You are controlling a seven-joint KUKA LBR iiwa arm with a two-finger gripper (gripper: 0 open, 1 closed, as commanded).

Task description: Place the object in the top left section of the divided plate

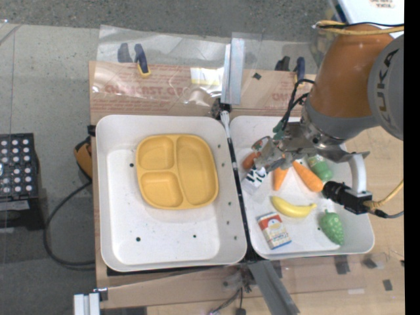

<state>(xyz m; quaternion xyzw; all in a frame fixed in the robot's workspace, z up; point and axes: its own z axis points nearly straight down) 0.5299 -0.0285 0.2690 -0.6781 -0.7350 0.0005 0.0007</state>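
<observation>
Right now, my gripper [264, 157] hangs low over the right bin [357, 245].
Its grip I cannot tell; my wrist hides part of the carrots [307, 175], and the yellow divided plate [177, 170] sits apart.

A grey speckled floor [52, 5] surrounds a wooden bench [387, 176]. Clear plastic sheeting [170, 77] is clamped along the bench's far edge with blue clips [140, 56]. A black perforated block [16, 169] stands on the floor at left, with a dark cable [56, 222] looping nearby.

Yellow divided plate [176, 170] in left bin [118, 241]
</observation>
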